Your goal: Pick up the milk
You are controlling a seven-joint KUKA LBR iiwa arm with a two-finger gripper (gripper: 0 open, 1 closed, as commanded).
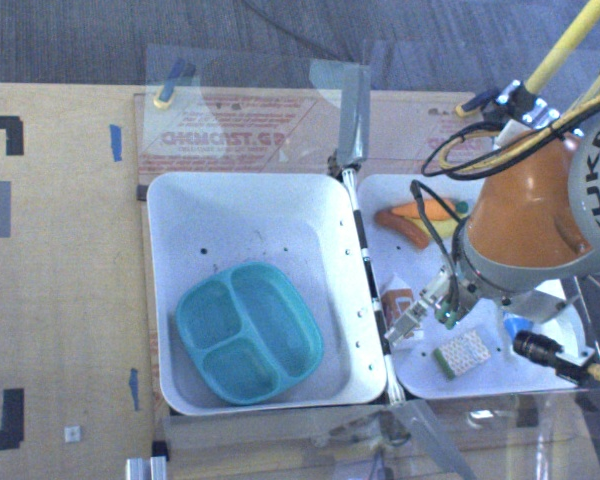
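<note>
Grey arm (592,183), orange wrist band (525,218), looping black cables (450,153).

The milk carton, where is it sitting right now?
In the camera view, the milk carton sits in the right bin, against its left wall beside the divider. The end effector is right at it, and the carrot lies farther back.

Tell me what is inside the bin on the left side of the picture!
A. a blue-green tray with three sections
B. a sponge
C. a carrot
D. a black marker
A. The left bin holds a teal divided tray with three compartments; the carrot lies in the right bin, where the arm works.
</note>
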